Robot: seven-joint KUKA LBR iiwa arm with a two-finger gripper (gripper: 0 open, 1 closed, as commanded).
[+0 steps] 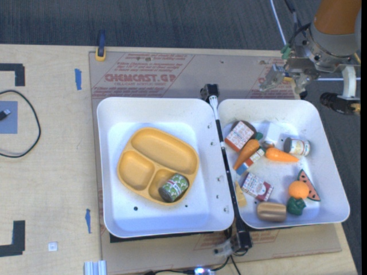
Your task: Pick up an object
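My gripper hangs above the bench just beyond the far edge of the right bin, with nothing seen in it. That bin holds several toy foods: two carrots, a small jar, two red cartons, a watermelon slice, an orange, a green piece and a brown roll. A green can lies in a compartment of the yellow divided tray in the left bin.
A black clamp sits at the far end of the seam between the bins. The arm's orange band rises at the top right. A cable loop lies on the wooden bench at the left.
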